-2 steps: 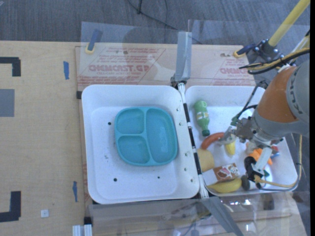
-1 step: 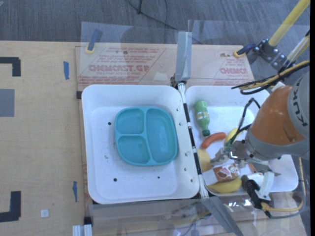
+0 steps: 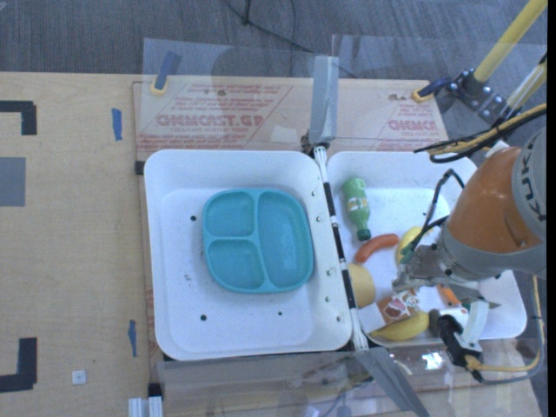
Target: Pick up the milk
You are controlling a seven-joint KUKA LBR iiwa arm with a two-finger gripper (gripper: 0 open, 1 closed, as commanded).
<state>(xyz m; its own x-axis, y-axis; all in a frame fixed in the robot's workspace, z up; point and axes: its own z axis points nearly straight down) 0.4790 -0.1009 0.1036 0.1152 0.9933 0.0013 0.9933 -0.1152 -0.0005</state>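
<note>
Right bin [image 3: 382,168] crowded: bottle [image 3: 355,205], sausage [image 3: 377,247], banana [image 3: 402,327], perhaps more.

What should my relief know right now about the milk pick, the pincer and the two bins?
Pincer: low in the right bin, over the pile near the front wall; its grip is hidden by the wrist.
Milk: small carton with red print, lying in the right bin just below the pincer, against the banana.
Nearby: green bottle, hot dog.
Left bin: teal tray.
Done: arm brought down over the milk.
Left: grasp not confirmed, lift still to come.
</note>
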